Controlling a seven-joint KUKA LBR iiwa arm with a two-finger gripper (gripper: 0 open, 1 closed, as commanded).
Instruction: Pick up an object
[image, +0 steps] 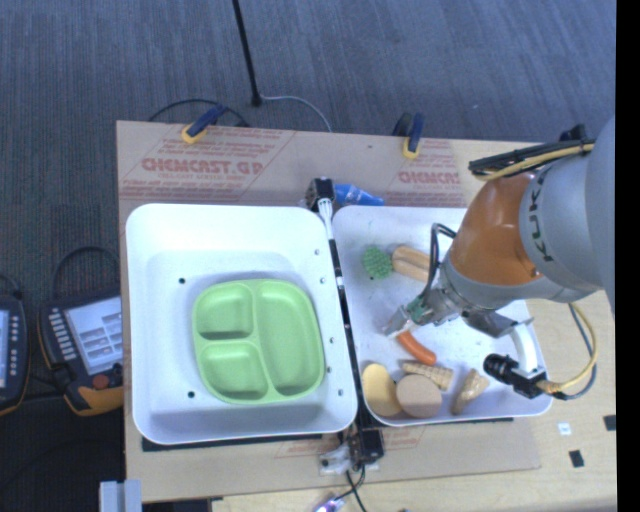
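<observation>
Camera view: the end effector hangs in the right bin, fingers spread and holding nothing, just above the toy carrot.

Plastic on cardboard
Glossy white bins, a smooth matt green tray, rough brown board beneath.
</observation>
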